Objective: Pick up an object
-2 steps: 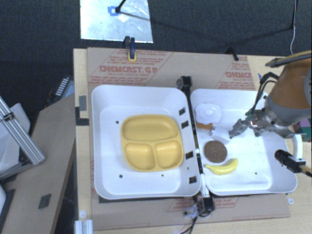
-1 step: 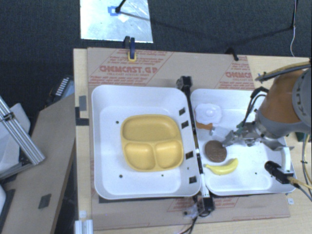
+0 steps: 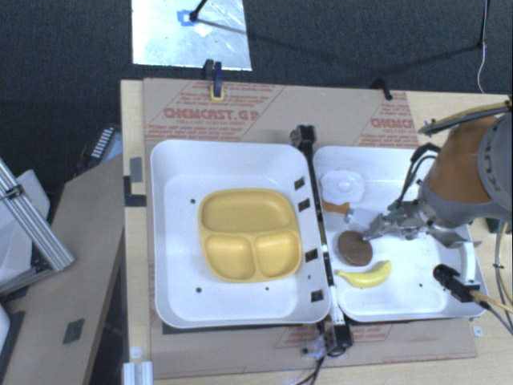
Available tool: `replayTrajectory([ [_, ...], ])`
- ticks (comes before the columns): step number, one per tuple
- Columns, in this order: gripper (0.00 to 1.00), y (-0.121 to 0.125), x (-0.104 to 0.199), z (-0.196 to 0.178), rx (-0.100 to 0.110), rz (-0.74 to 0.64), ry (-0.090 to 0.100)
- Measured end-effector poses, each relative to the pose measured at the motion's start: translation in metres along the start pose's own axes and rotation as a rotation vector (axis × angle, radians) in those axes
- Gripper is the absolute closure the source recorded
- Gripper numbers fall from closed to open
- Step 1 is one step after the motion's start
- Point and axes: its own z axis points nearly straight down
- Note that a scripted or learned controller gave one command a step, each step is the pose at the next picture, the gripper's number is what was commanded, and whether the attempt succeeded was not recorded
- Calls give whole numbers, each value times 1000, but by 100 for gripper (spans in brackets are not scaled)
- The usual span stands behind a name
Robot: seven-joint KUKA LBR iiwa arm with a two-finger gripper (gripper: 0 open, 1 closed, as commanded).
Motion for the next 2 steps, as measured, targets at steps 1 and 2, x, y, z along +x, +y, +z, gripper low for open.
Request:
replayTrajectory([
  [1,100,1,0,-10,-4,0,-2],
  [2,100,3,-5,-74,-1,-3,-1],
])
